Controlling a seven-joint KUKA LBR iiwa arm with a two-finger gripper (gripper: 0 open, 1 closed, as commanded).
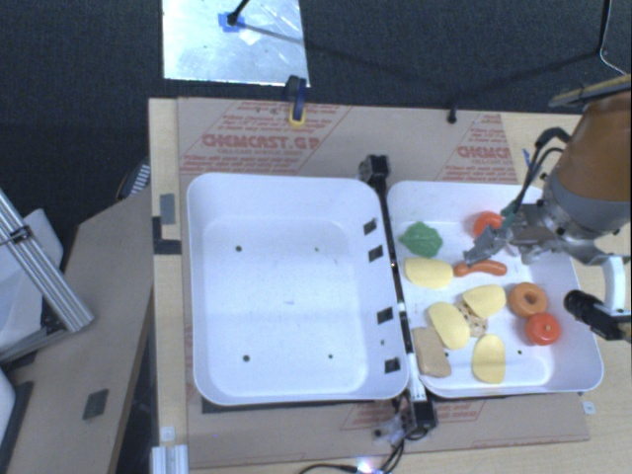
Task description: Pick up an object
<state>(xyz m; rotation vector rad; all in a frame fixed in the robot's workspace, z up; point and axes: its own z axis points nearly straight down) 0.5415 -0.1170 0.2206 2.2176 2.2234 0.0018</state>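
Toys fill the right bin (583, 368), and the left bin (212, 200) sits just beside it on the counter (257, 126). The tool (491, 249) reaches in from the right and hangs low over the back part of the right bin. Its dark fingers are small and blurry, so I cannot tell if they are wide, narrow, or holding something.

Right at the tool tip lies a thin orange carrot (481, 268), long and skinny, lying almost flat across the bin. It looks like it touches the tool, but the view is too poor to be sure. A round red tomato (485, 223) sits just behind the tool, near the back wall. A bumpy green leaf (422, 237) lies to the left of the tool, near the wall between the bins.

A smooth pale yellow piece (428, 272) rests just below the leaf, beside the carrot's left end. In front of the tool lie more yellow pieces (448, 325), close together in the middle of the bin. A tan bread slice (431, 353) sits near the front left corner. An orange donut (527, 299) with a hole and a red round toy (542, 330) lie near each other on the right side, in front of the arm (597, 166).
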